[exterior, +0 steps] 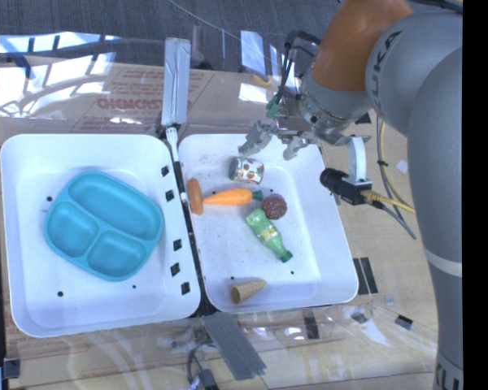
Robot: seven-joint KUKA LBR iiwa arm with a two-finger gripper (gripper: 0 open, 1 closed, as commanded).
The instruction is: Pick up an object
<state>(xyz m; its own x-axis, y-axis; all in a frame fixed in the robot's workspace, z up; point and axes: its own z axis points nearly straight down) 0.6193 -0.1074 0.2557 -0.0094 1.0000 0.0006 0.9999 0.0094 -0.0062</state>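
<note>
Five objects: lay in the right bin (pixel 329 254), any of them fair game; the can (pixel 246 169) sat nearest the gripper (pixel 274 140), at the bin's far end.
Can: small, on its side, likely light and stiff, with a slick curved wall that I'd guess could roll; best taken across its short round body.
Carrot (pixel 226 197): just in front of the can, lying crosswise, narrow and firm-looking, easy to pinch mid-length.
Brown ball (pixel 275 206): by the carrot's green tip, touching or nearly so.
Bottle (pixel 267 235): green, lying slantwise mid-bin, smooth and probably slippery.
Cone (pixel 247 289): alone near the front wall, likely light.
Gripper: hung just above and behind the can, fingers spread apart, nothing between them.
Arm: reached in from the right, wrist bent down over the bin's far edge.
Left bin (pixel 16 242): held a blue plate (pixel 103 224).
</note>
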